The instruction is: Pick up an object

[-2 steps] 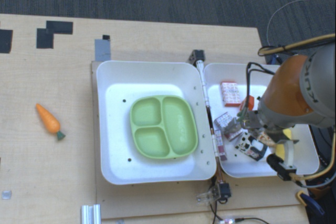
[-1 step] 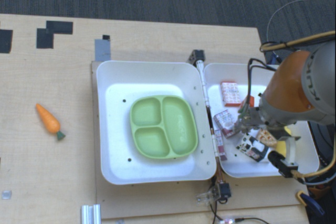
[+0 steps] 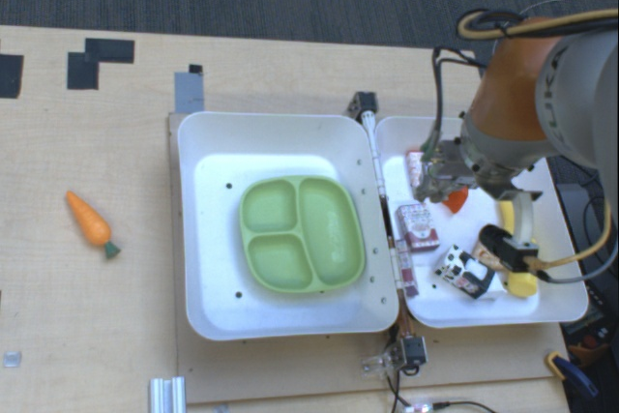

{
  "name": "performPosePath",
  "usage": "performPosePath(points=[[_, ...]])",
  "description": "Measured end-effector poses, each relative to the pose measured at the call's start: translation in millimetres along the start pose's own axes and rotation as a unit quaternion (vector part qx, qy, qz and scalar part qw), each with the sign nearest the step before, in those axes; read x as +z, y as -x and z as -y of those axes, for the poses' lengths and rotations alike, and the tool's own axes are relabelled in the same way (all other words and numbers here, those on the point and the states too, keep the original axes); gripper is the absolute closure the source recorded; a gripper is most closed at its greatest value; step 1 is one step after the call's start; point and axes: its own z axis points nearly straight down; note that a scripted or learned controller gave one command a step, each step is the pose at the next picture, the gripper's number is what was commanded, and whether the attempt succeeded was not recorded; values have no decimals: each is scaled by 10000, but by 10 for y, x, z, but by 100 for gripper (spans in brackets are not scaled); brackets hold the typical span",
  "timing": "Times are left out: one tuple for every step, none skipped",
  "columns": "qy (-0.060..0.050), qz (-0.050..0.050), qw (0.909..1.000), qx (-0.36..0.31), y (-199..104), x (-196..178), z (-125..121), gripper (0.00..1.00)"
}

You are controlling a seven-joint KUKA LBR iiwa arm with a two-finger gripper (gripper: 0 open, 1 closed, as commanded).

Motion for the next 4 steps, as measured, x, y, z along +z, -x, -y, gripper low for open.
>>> performPosePath(points=[[-9, 3, 10000, 2, 7, 6, 6, 0], [-15, 10, 10000, 20, 860, 568, 747, 0], [7, 4, 10000, 5, 845, 460, 725, 100], [5, 4, 10000, 5, 845, 461, 726, 0]])
